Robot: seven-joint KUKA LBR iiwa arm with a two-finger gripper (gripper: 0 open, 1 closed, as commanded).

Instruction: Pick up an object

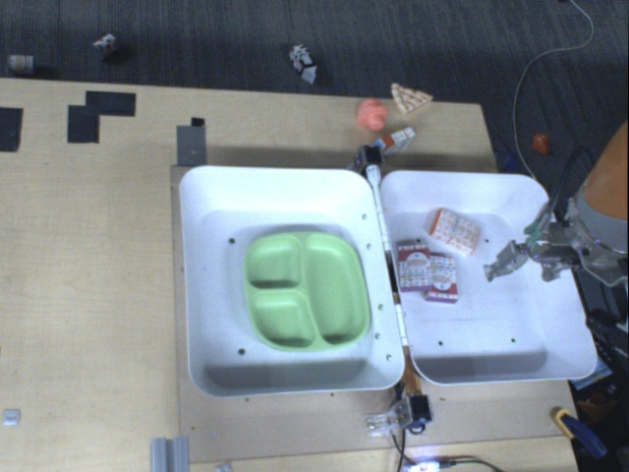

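In the right-hand bin [550, 352] we see two small packets lying apart from the arm: a pale orange-checked one [454, 231] tilted near the back wall, and a red-and-white one [427, 272] flat just beside the divide between the bins. The end effector [513, 261] hangs over the right half of that bin, well clear of both packets, nothing between its fingers, though we cannot tell whether they are spread or pressed together. The left bin [201, 293] holds a green divided tray [308, 291], and on the worktop [88, 303] behind the bins sit a pink ball [371, 115] and a small wedge-shaped item [411, 98].
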